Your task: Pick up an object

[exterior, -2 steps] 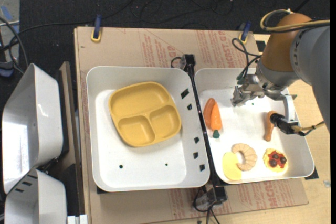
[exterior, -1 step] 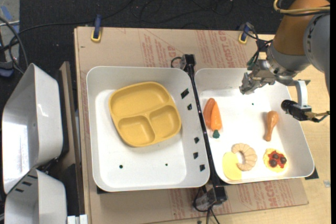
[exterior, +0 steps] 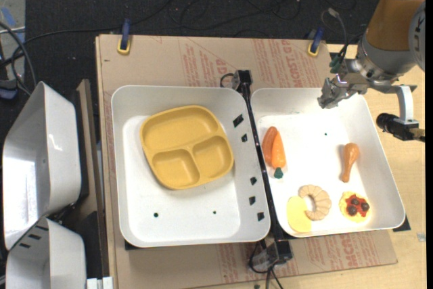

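The right bin (exterior: 318, 112) holds an orange carrot (exterior: 273, 147) with a green tip at its left side. A tan chicken drumstick (exterior: 348, 160) lies toward its right. At the front edge sit a shrimp on a yellow disc (exterior: 310, 206) and a small tart with dark berries (exterior: 355, 206). My gripper (exterior: 329, 98) hangs above the right bin's back edge, well behind the drumstick and apart from every item. Nothing shows beneath it but the bin rim.
The left bin (exterior: 135, 213) carries a yellow three-compartment plate (exterior: 186, 146). Black clips join the two bins along their shared wall (exterior: 252, 145). Spare white bins (exterior: 37, 152) stand off the bench at the left. Cables cross the dark floor behind.
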Controlling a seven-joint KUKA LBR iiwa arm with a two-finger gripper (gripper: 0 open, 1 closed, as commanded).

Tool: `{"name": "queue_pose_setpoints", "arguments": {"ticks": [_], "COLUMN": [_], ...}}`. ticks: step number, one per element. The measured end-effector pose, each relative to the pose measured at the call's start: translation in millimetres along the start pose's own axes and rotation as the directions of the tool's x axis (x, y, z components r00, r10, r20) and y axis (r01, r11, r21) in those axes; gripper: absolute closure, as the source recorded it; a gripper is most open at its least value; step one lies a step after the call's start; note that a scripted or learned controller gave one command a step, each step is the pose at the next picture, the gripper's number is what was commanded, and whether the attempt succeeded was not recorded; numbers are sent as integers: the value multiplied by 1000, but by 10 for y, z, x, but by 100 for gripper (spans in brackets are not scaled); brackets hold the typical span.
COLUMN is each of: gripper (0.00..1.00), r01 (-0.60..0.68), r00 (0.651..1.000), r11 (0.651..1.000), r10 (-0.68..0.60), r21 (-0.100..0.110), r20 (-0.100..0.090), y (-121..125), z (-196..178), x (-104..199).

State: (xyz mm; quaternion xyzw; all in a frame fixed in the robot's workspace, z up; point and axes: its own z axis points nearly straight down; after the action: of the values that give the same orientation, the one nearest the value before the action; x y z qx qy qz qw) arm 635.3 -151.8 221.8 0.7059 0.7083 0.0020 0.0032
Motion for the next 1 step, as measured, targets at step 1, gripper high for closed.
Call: {"name": "queue_pose_setpoints", "arguments": {"ticks": [1], "gripper": [100], "r01": [-1], "r00": [1000], "r11": [1000], "r10": [1], "r21": [5], "r20": [-1], "y": [7], "z": [-21], "x": [1]}}
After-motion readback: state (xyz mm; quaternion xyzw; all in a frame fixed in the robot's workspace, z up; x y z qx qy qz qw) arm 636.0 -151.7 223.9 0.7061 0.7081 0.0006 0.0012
